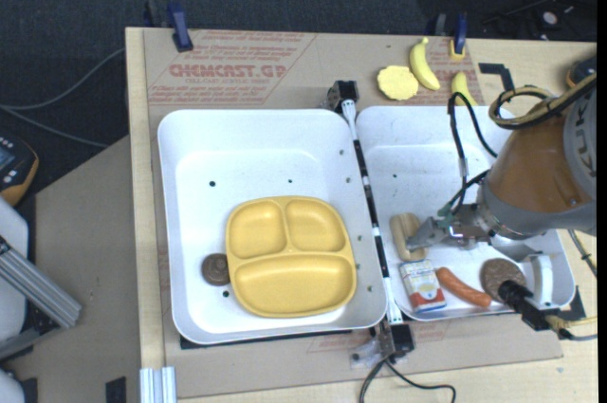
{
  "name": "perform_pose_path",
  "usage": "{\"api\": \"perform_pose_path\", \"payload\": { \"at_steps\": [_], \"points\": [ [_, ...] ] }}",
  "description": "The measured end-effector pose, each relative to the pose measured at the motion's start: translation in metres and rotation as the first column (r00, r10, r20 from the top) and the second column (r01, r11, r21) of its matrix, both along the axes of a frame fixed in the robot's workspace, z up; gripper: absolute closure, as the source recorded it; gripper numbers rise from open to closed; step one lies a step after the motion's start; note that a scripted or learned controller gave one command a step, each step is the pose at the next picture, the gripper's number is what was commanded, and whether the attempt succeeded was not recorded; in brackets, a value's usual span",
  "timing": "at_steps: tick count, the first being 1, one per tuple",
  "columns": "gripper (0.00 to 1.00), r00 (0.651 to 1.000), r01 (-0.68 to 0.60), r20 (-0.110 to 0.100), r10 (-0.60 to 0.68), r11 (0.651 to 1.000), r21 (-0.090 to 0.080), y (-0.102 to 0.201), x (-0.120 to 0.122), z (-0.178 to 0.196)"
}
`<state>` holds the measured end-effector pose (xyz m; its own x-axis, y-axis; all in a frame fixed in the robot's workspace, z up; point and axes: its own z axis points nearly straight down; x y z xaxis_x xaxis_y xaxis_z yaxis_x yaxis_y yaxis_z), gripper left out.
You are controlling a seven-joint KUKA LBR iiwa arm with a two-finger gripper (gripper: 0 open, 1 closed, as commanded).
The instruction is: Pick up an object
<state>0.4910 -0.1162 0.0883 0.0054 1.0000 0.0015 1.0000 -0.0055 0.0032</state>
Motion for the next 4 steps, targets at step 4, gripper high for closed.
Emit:
{"api": "perform_pose_path", "payload": {
  "at_steps": [4],
  "points": [
    [0.0, 1.0, -0.006, 0.005, 0.006, 1.0, 0.0, -0.033, -0.009, -0.001]
  ]
}}
